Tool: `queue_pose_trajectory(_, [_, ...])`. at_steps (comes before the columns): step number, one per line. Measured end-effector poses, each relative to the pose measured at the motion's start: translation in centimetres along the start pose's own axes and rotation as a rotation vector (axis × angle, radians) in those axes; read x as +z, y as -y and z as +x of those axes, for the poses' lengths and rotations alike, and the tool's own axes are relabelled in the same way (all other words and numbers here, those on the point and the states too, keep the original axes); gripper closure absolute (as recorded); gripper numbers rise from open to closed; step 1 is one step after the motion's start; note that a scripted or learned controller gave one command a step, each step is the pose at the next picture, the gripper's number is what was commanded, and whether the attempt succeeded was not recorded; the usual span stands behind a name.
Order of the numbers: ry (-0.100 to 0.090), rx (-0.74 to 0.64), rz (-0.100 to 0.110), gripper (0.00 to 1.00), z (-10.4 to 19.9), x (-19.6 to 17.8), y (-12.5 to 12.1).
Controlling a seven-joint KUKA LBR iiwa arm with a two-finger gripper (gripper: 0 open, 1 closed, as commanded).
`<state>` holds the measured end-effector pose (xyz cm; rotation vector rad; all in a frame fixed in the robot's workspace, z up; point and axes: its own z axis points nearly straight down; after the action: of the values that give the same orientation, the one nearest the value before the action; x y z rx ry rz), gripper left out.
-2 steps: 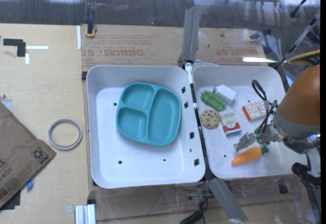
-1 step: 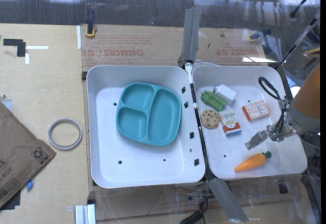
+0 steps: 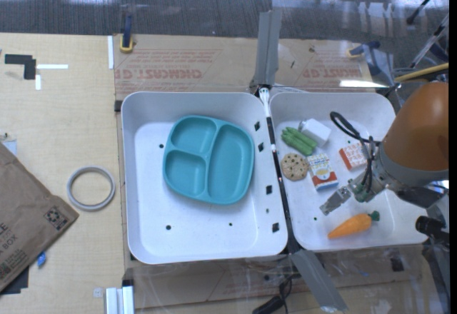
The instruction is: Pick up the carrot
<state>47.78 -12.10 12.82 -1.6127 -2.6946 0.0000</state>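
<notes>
On the wooden desk sit two shallow white bins side by side. Left bin holds a teal divided plate, parked apart from the clutter. Right bin gathers the small items, so the grey arm reaches there. Its claw hangs just above and left of the carrot, holding nothing; its opening is too unclear to tell. The carrot lies flat near the front wall, long axis nearly left-right, orange tip left, green top right and slightly up.
</notes>
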Motion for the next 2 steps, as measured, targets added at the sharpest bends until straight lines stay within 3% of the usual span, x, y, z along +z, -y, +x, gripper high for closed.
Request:
queue_pose_trajectory(1, [-0.001, 0.387, 0.002, 0.0, -1.3, 3.8, 0.8])
queue_pose_trajectory(2, [0.001, 0.459, 0.0, 0.0, -0.4, -1.2, 0.3])
